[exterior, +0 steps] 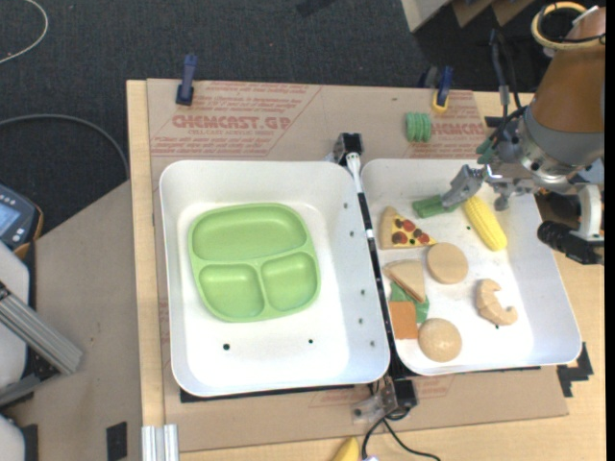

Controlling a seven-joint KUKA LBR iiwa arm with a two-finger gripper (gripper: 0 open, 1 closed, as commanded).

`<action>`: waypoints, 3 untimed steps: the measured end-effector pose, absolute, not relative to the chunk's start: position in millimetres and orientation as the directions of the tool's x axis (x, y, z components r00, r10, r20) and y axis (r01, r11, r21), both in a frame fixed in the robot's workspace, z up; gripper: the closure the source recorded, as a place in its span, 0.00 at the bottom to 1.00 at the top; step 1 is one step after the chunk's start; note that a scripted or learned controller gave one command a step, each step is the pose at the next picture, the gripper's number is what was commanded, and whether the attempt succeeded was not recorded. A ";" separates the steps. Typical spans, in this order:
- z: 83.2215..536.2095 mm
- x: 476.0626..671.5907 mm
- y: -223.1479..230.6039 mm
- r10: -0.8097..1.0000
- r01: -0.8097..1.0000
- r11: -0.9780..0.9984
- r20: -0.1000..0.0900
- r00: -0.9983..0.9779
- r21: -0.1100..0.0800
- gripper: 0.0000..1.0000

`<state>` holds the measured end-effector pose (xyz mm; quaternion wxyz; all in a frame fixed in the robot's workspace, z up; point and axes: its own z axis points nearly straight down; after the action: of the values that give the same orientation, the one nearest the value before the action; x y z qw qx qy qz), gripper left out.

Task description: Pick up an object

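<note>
The right bin [548,296] holds several toy foods: a yellow corn cob [485,221], a green strip [434,206], a pizza slice [404,229], two tan round buns [447,262] [440,339], a sandwich wedge [408,279], an orange piece [405,321] and a bitten tan pastry [495,302]. My gripper [483,190] hangs at the bin's far side, just above the upper end of the corn cob. It is open, one finger toward the green strip and the other on the corn's right. Nothing is held between the fingers.
The left bin [183,334] carries a green divided plate [253,260]. A small green ribbed object [418,128] lies on the board behind the right bin. Blue clamps [185,78] grip the board's back edge. A black divider [363,221] runs between the bins.
</note>
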<state>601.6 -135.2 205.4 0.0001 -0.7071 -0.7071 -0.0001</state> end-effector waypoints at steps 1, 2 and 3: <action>183.3 568.3 -51.3 1.000 1.000 0.007 0.005 -0.007 -0.006 0.00; 184.0 487.0 -3.5 1.000 1.000 0.004 0.004 -0.004 -0.008 0.00; 194.8 490.4 -6.6 1.000 1.000 -0.001 0.001 0.001 0.001 1.00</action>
<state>490.4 -6.6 194.8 -0.0001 -0.7076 -0.7066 -0.0005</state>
